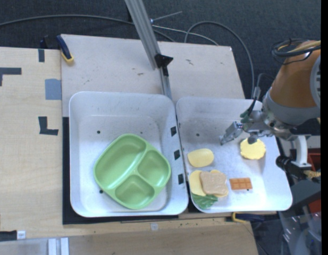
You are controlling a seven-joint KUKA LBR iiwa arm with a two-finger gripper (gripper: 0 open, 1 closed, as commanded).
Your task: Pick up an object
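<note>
The right bin (270, 195) holds several toy food pieces. A pale yellow oval piece (200, 157) lies near its middle, and a flat yellow round piece (254, 151) lies further right. At the front, a tan toast slice (213, 183) rests on a yellow slice and a green leaf (205, 200). An orange cracker (240, 184) lies beside it. My gripper (239, 137) hangs open over the right bin's bare floor, between the oval piece and the round piece. One finger (227, 136) points down-left; the other is at the round piece's upper edge. Nothing sits between the fingers.
The left bin (78, 142) holds a green divided plate (133, 170). A slanted metal pole (145, 25) crosses the back and ends at the wall between the bins. Cables run across the dark floor behind. The arm's orange band (294, 84) is at the right.
</note>
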